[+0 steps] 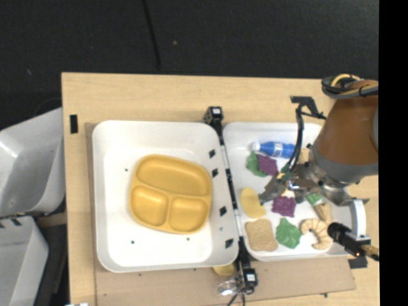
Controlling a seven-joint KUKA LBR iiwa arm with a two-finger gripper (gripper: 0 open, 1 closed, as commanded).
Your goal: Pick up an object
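The right bin holds several toy foods. Among them are a blue bottle, a purple piece lying on a green one, a yellow piece, a tan bread slice, a green leafy piece, a tan curled piece and a purple cluster. My gripper hangs low over the middle of this bin, just above the purple cluster. It is open, with nothing between its fingers. The arm's brown-orange wrist hides the bin's right side.
The left bin carries a yellow three-compartment plate at its centre. Black clips sit along the divider between the bins. The wooden bench borders both bins. A white machine part stands at far left.
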